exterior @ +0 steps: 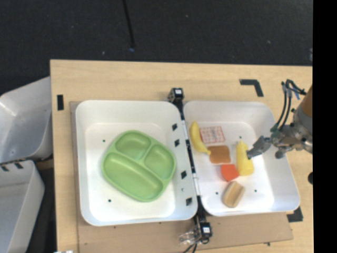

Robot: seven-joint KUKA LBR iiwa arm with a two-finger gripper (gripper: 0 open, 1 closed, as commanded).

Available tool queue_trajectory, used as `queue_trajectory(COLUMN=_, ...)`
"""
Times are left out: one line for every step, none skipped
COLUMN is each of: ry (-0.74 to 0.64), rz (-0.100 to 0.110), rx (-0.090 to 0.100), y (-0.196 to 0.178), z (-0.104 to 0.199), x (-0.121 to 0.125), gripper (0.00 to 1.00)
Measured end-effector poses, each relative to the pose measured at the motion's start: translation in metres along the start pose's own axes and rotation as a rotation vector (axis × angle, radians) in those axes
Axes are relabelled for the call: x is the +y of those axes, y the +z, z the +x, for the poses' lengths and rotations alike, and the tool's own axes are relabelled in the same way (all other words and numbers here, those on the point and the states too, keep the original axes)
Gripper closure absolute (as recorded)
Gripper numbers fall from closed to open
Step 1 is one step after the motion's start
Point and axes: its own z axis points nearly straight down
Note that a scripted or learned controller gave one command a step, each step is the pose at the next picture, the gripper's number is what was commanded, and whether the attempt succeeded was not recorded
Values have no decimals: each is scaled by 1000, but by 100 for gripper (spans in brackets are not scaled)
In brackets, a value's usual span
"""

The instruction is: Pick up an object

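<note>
The yellow piece (244, 159) stands at about three o'clock in the right bin (274, 196), in a cluster with a banana (197, 137), brown block (219, 154), orange cube (229, 172) and bread roll (233, 194), so it is probably the easiest target. The gripper (256, 147) hangs just beside it at two o'clock, clamped on nothing; its spread I cannot tell. At nine o'clock the left bin (84, 194) bears a green divided plate (138, 165), likely left apart from the picking.
</note>
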Motion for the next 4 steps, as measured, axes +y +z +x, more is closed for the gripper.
queue_trajectory(ry=-3, rz=-12, rx=-3, y=-6, z=0, x=3, gripper=0)
queue_trajectory(ry=-1, rz=-7, rx=-2, y=53, z=-2, x=11, gripper=0)
queue_trajectory(ry=-1, rz=-7, rx=-2, y=99, z=-4, x=3, gripper=0)
queue_trajectory(ry=0, rz=-15, rx=2, y=129, z=-5, x=6, gripper=0)
